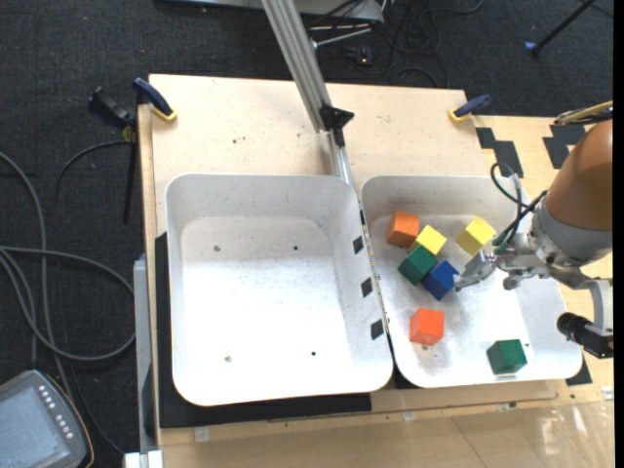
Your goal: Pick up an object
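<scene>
On the speckled pale bench (244, 115), clamped at its corners over dark carpet strewn with cables, the right bin (546, 320) holds scattered colored blocks, and the claw (475, 269), its grip impossible to judge, hovers just beside the blue block (441, 279).

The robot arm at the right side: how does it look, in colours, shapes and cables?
The arm has a rounded orange band above a grey cylindrical wrist. Below it sits a metallic silver gripper with slim fingers. Thin dark cables loop beside the wrist, and a small black fitting projects at the lower right.
</scene>
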Motion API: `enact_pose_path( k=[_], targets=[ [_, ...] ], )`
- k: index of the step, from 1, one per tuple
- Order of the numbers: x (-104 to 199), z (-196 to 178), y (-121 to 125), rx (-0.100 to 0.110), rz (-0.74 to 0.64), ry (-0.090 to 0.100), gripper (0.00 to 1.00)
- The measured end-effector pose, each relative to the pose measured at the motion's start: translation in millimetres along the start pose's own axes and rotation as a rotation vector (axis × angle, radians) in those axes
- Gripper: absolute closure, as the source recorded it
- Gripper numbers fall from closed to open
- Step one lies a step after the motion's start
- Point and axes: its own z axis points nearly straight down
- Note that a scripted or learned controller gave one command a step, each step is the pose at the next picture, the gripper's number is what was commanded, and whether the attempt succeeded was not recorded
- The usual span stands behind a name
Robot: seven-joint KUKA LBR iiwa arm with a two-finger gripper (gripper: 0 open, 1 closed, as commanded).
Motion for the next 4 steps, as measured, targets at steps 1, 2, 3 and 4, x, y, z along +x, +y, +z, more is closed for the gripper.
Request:
enact_pose_path(
  k=[1, 2, 3, 4],
  targets=[
    [-1.3, 31.9, 5.3, -0.02, -0.003, -0.006, 0.0],
    [-0.6, 23.6, 5.4, -0.02, -0.001, -0.004, 1.0],
    [1.3, -19.1, 6.8, -0.009, -0.004, -0.002, 1.0],
    [4.3, -82.6, 9.5, -0.012, -0.005, -0.004, 1.0]
  ],
)
